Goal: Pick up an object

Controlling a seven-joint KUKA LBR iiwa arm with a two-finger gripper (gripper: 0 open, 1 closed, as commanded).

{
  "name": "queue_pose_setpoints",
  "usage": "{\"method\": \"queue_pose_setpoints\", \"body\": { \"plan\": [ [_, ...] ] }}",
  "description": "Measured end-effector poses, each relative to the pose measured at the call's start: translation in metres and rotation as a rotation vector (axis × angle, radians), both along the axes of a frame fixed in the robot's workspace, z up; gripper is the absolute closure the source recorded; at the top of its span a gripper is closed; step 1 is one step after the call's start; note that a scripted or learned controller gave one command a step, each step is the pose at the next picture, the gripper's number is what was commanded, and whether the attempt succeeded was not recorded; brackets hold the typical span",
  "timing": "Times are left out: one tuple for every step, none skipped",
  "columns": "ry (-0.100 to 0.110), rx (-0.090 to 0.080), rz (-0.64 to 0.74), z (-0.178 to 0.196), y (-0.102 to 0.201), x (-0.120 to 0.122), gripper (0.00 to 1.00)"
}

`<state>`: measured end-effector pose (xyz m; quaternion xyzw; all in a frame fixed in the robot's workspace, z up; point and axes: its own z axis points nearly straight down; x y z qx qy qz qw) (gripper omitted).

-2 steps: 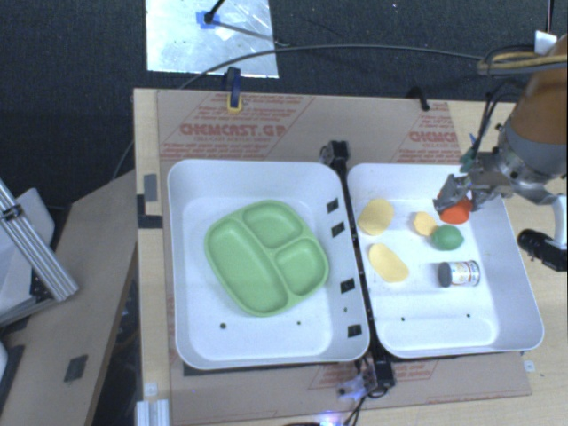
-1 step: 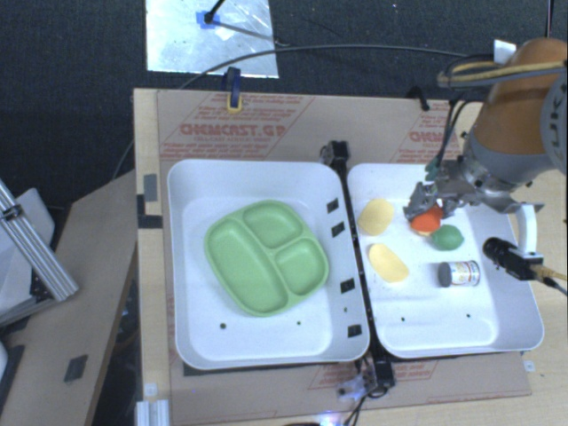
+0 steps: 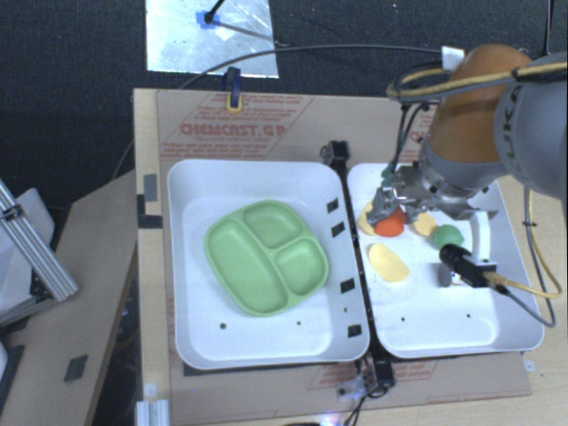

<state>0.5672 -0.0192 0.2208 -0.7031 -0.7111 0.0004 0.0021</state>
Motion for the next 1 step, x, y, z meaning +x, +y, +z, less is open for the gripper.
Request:
{"method": "queue_pose_setpoints", "body": {
  "plan": [
    [0.000,-0.001,-0.001,0.0004,0.0438,-0.0068,1.00]
  ]
}}
